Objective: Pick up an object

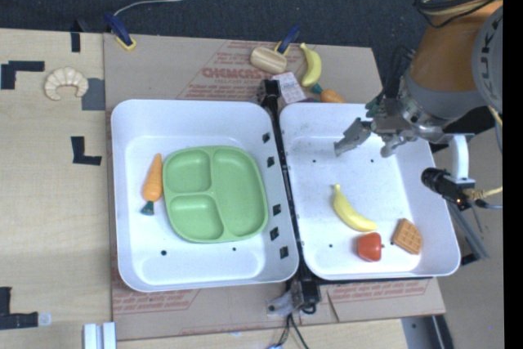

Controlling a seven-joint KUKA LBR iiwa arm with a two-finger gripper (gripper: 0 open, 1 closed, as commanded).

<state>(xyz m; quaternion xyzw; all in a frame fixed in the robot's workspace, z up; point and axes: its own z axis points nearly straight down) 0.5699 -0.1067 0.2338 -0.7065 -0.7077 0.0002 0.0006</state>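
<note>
Yellow plastic makes the banana (353,209), which lies in the right bin (315,249), below the gripper (370,140) and a little to its left, well apart from it. Just below the banana sits a red tomato (369,246), and beside that, to its right, lies a brown waffle piece (407,236); both are further from the gripper than the banana, near the lower edge of the same bin.

The gripper hangs over the upper part of the right bin with its two fingers spread open, and nothing is between them. The grey arm (458,37) with its orange band reaches in from the right, above and right of the gripper.

Far to the left of the gripper is the left bin (135,257). It holds a green divided plate (216,194), and an orange carrot (153,178) lies just beside the plate's left edge.

Above and left of the gripper, outside the bins on the cardboard (221,69), there are a second banana (310,64), a tan bread roll (268,59) and a small white packet (288,86) close together. Much further left, on the wooden bench (49,200), rests a croissant (65,82).
</note>
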